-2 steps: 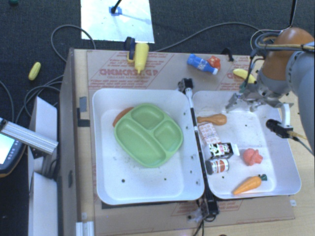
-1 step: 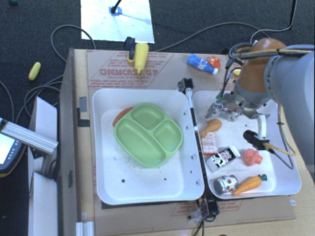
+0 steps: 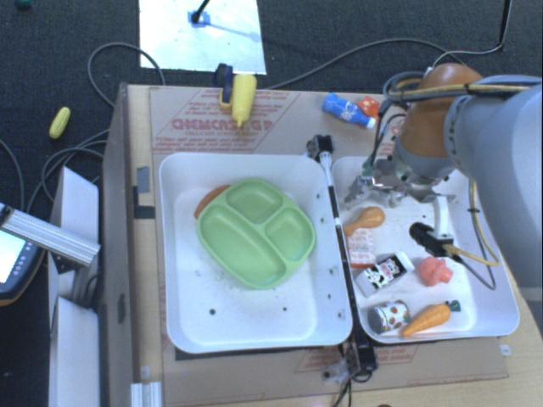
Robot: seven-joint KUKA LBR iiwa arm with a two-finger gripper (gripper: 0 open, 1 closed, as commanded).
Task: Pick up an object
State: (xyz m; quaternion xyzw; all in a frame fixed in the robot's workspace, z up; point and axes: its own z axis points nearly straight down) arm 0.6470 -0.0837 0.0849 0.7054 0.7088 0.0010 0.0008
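The orange plastic carrot (image 3: 427, 317) lies well below the gripper (image 3: 392, 186), whose clench I cannot tell. The tan plastic drumstick (image 3: 365, 220) just beneath it is probably the target: descend straight, centred.

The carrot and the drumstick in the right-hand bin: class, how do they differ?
The carrot is bright orange with a green top; the drumstick is paler tan. The carrot lies by the bin's near edge, the drumstick farther back, close under the claw. Both are small toy foods, lying tilted alike.
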